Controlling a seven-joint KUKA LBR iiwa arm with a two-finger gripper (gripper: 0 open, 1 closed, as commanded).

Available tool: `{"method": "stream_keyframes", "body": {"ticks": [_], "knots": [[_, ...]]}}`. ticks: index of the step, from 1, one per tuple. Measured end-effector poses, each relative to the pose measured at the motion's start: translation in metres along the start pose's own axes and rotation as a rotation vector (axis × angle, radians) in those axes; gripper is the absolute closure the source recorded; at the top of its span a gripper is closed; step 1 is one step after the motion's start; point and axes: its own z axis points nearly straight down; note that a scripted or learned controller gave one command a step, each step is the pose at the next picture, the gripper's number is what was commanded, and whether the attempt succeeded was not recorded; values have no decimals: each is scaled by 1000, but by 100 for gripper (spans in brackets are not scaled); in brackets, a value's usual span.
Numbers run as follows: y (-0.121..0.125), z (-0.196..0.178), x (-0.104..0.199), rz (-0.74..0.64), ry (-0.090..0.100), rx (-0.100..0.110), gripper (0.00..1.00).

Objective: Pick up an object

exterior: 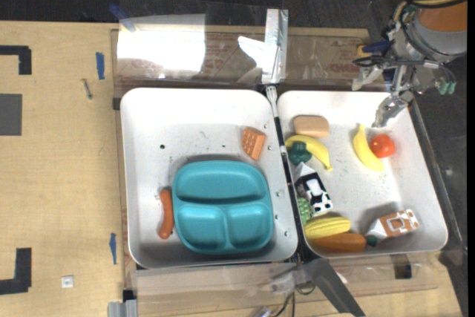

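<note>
Gripper [387,115], at the end of the grey arm [438,33] reaching in from the right: hangs over the far right part of the right bin [434,193], pointing downward. Cannot be told from this slanted view whether open or shut; no object seen raised with it.

Just beside and below its tip: red tomato [383,146], touching the right-hand banana [364,148]. Judged the likeliest things to be picked, being nearest the tip. Both resting on the bin floor, apart from the other toys, hence reachable from above without crowding.

Orientation: right-hand banana lying flat, long axis running from the far edge toward the near edge, slanting slightly rightward, with the upper tip pointing toward the gripper. Tomato round, with no long axis; probably apt to roll if nudged.

Further left in the same bin: tan bread roll [310,125], second banana [315,151] and a green piece [298,154] against the dividing wall; below these a black-and-white item [315,195], possibly cow-patterned, then corn cob [328,225], carrot [343,241] and small carton [397,224] along the near wall.

Left bin [141,122]: teal divided tray [223,206], orange waffle piece [253,142] and sausage [166,213], all well apart from the gripper.
</note>
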Motion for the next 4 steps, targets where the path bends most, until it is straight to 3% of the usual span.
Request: {"method": "stream_keyframes", "body": {"ticks": [1, 2, 3, 4], "knots": [[-8, 123, 24, 23, -1, 0, 0], [-18, 133, 45, 104, 5, -2, 0], [51, 131, 79, -36, 1, -2, 0], [91, 130, 83, -41, -2, 0, 0]]}}
